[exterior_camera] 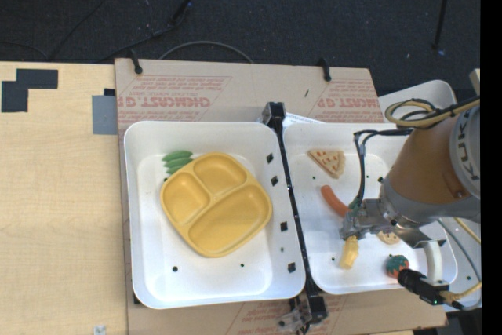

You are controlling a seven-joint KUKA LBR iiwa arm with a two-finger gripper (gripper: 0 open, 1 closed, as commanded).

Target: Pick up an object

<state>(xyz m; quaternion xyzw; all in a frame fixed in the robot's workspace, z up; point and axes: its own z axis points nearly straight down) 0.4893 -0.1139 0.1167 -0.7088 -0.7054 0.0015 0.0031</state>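
The right bin point(314, 263) holds a pizza-slice toy point(328, 162) near its back, an orange-red carrot-like piece point(333, 199) in the middle, and a yellow banana-like piece point(349, 253) near the front. My gripper point(354, 229) hangs low in this bin, between the orange piece and the yellow piece, just above the yellow one. A tan piece point(388, 236) and a small red and green object point(396, 265) lie to its right, partly hidden by the arm point(427, 169).
The left bin point(145, 247) bears a yellow divided plate point(217, 203) with a green leafy toy point(177, 160) at its back left corner. A black divider point(286, 200) separates the bins. Cables loop behind the arm at the right.
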